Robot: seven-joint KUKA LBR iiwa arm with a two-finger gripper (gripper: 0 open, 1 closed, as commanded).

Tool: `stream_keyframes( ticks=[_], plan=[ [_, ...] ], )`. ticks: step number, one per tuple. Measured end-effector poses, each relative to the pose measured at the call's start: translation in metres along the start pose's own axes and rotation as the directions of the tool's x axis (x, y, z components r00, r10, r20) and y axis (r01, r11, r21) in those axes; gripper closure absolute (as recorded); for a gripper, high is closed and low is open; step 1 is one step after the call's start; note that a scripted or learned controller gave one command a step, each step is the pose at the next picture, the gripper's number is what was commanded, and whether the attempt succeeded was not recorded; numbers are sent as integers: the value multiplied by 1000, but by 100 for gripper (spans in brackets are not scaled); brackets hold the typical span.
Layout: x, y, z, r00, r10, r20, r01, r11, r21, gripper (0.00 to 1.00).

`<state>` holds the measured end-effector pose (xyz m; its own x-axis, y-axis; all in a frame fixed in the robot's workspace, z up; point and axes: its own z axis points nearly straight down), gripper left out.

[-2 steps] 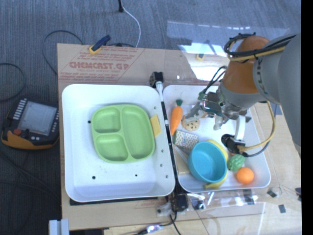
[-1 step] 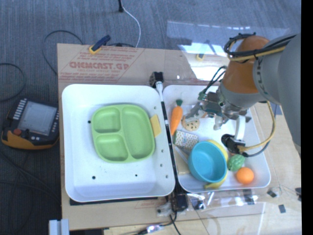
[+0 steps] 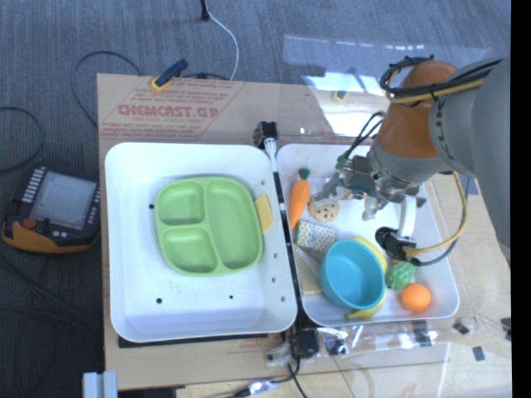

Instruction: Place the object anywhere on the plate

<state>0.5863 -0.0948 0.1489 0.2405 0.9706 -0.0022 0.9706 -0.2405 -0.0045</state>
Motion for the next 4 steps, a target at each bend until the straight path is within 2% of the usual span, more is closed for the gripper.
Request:
stream_keyframes(
  ticks=[4],
  plan=[
    [0,0,0,1000,0,0,0,1000,0,0]
  ],
)
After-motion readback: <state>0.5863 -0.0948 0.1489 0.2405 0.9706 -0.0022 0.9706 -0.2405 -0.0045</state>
